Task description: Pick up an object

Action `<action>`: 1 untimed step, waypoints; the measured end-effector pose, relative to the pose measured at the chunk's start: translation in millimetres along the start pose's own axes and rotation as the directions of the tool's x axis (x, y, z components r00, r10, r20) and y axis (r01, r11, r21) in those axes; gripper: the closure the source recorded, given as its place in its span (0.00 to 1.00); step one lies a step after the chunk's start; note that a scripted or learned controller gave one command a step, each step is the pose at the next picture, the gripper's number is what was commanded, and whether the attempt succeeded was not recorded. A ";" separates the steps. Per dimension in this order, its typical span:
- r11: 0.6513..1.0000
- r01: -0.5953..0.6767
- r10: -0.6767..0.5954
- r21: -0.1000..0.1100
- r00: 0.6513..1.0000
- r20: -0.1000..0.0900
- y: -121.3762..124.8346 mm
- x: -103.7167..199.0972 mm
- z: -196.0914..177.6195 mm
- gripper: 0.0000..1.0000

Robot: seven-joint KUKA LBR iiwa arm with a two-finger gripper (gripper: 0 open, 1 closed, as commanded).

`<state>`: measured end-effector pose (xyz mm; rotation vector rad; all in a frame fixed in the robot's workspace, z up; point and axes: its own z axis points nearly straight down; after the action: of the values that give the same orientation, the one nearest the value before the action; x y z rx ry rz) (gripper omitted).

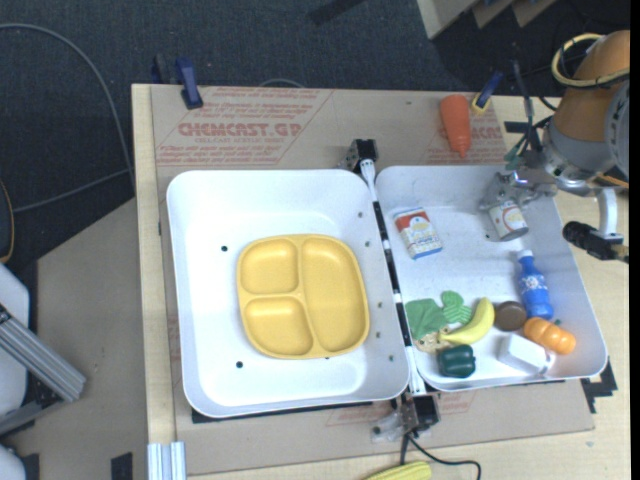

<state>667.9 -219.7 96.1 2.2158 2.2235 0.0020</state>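
The gripper (508, 200) hung over the upper right part of the right bin (455, 183), w/ a small grey-and-white packet (507, 220) right under its tip. Couldn't tell if the packet was pinched or just lying below it, and the jaw state couldn't be made out from this angle. The arm (590, 118) came in from the right edge, grey w/ an orange band above the wrist.

Other items in the right bin: a small red-and-white carton (418, 233) lay flat near the bin's left wall, well apart from the packet. A blue bottle (533, 288) w/ a white cap lay near the right wall. Along the front sat a cluster: a green leafy toy (432, 314), a banana (474, 324) touching it, a dark green block (458, 361) just in front of the banana, a brown round thing (510, 315), a white block (523, 354) and an orange piece (551, 336) by the front right corner.

The left bin (200, 268) held a yellow divided plate (301, 295), three compartments, sitting approx. mid-bin.

Outside the bins, a toy carrot (456, 123) lay on the bench (260, 123) behind the right bin. A blue clamp (187, 83) sat at the bench's back left corner.
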 end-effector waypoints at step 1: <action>1.000 -0.002 0.002 0.002 1.000 -0.001 -30.0 36.4 -62.0 1.00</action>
<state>637.6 -183.3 157.9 2.2199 2.2228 0.0014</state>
